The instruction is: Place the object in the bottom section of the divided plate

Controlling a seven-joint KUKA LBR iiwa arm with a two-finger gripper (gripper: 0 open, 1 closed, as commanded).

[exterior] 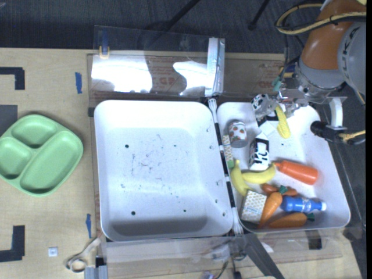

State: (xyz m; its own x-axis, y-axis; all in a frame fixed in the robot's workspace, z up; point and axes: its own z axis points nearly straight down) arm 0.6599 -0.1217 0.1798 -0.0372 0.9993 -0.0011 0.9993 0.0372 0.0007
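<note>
Your end effector [278, 106] hung over the right white bin [334, 173], seemingly pinching a small yellow banana-like piece [282, 124] for the green divided plate [39, 154].

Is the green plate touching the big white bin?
Apart. The camera view shows bare wooden bench between the green plate and the left white bin.
</note>
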